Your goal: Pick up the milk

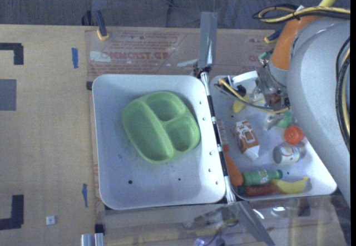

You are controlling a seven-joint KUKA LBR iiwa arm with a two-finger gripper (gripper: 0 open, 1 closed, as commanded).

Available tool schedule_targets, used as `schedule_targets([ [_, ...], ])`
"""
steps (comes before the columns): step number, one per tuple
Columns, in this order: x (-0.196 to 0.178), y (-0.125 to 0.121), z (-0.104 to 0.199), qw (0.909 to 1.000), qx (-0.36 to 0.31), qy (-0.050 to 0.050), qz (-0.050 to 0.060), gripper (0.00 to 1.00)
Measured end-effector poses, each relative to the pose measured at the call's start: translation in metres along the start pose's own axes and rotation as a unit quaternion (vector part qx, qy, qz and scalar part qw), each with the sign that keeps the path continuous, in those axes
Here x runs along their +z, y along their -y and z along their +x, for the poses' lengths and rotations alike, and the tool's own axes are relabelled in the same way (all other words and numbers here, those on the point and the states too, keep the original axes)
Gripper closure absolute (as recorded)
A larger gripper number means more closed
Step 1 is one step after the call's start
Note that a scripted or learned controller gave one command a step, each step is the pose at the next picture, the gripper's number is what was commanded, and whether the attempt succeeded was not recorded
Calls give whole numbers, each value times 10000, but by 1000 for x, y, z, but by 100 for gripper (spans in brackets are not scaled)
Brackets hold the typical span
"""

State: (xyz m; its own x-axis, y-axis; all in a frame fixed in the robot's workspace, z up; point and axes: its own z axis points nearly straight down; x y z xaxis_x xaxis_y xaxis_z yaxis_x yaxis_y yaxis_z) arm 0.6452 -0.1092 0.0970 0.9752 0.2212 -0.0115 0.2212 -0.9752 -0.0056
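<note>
The milk (246,138) is a small white and orange carton lying flat in the middle of the right bin (321,171). My gripper (268,101) hangs over the back of that bin, up and to the right of the carton and apart from it. Cables and the wrist body cover much of the gripper. The grey arm with its orange band (281,50) reaches in from the right and hides the bin's far right corner.
Around the milk lie a carrot (232,167), a green bottle (262,175), a banana (292,185), a can (287,153), a red-orange fruit (293,134) and a yellow piece (239,107). The left bin (111,183) holds a green divided plate (161,126).
</note>
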Motion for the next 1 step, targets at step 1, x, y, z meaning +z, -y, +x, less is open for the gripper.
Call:
schedule_targets([
  [1,10,31,-73,9996,-274,-78,-25,0],
])
